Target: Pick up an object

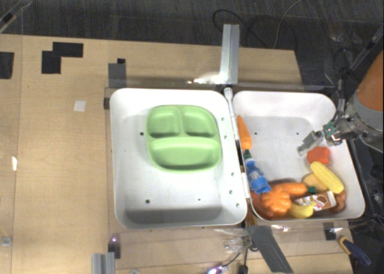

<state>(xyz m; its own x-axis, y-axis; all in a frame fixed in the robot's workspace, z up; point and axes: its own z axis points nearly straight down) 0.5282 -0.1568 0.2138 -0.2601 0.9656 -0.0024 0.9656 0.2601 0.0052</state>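
Observation:
In the right bin [282,102] my gripper [316,139] hangs low near the right wall, just above and left of a small orange-red block [320,155]. Nothing shows in its grasp. A yellow corn cob [327,177] lies below that block. Along the bin's front edge sit an orange toy [277,198], a yellow banana [302,211] and a brown bottle [319,200]. A carrot [243,133] and a blue bottle [256,177] lie by the left wall.
The left bin [129,201] holds a green divided plate [183,137]. A metal post [230,54] stands behind the divider between the bins. The arm's orange band [371,90] is at the right edge of the view.

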